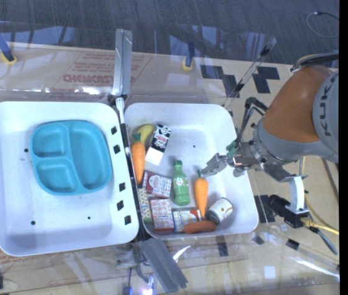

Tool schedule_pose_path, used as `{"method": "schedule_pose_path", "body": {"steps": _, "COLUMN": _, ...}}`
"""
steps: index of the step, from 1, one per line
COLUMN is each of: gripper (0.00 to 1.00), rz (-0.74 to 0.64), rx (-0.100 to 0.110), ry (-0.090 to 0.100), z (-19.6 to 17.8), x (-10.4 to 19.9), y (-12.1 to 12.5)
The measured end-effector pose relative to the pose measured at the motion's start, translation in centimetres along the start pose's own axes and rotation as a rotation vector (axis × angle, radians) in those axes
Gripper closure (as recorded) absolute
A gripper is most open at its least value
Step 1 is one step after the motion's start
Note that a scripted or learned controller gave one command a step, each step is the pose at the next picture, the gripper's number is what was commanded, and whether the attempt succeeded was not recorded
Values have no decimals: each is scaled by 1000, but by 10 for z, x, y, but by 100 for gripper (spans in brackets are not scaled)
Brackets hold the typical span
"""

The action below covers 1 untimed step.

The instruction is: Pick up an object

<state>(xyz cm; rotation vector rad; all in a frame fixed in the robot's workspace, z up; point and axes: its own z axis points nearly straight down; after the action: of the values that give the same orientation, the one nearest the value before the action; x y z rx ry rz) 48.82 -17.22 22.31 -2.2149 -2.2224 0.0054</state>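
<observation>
The right white bin holds a pile of toy groceries. Along its left wall lie a long orange carrot, a yellow banana and a black-and-white carton. A green bottle stands in the middle, with a second, shorter carrot to its right. My gripper reaches in from the right and hangs just above the short carrot's top end, tilted down to the left. I cannot see anything held in it.
The left bin carries a blue divided plate. In the right bin's front part are a small can, red snack boxes, a reddish sausage and a white block. A metal divider stands between the bins at the back.
</observation>
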Motion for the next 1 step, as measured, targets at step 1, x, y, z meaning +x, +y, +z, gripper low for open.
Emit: {"method": "schedule_pose_path", "body": {"steps": 1, "gripper": 0, "rz": -216, "rx": -7, "ry": -2, "z": 130, "x": 37, "y": 29}}
